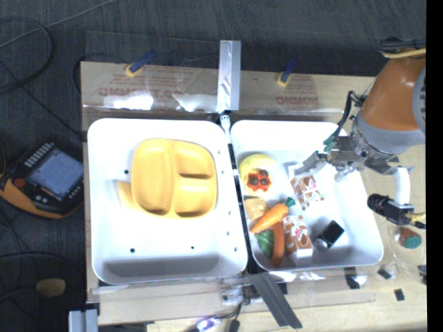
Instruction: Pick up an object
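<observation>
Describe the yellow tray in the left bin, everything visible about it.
The yellow tray looks like smooth moulded plastic with rounded corners. It is split into compartments: one large on the left and two smaller on the right, nothing visible in them. It lies open side up, slightly tilted, in the upper middle of the left bin. A second yellow edge peeks out beneath its left side.

We see dark grey carpet (291, 19) around a pale wooden surface (325, 92). Black cables (28, 37) loop across the floor at upper left, and an orange-edged handheld controller (45, 178) lies on the carpet beside the surface
</observation>
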`<action>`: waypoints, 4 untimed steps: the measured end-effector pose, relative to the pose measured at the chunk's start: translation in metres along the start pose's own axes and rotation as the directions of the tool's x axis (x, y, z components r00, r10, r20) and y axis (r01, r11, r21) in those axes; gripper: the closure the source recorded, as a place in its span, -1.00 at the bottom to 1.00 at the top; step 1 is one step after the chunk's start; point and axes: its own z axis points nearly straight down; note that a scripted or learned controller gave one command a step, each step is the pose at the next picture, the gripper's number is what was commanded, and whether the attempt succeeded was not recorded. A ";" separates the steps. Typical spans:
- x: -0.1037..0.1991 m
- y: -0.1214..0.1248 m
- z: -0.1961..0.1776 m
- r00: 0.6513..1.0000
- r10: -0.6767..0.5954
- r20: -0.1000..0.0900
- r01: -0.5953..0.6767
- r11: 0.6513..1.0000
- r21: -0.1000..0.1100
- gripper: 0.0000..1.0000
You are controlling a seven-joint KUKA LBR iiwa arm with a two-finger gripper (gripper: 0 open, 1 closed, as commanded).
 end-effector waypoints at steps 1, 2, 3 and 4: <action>0.038 0.001 0.045 0.907 -0.421 0.001 0.421 0.907 -0.001 -1.00; 0.011 0.016 0.088 0.928 -0.371 0.023 0.371 0.928 -0.032 -1.00; -0.014 0.024 0.099 0.929 -0.369 0.028 0.370 0.927 -0.053 -1.00; -0.028 0.024 0.099 0.961 -0.277 0.025 0.278 0.959 -0.063 -1.00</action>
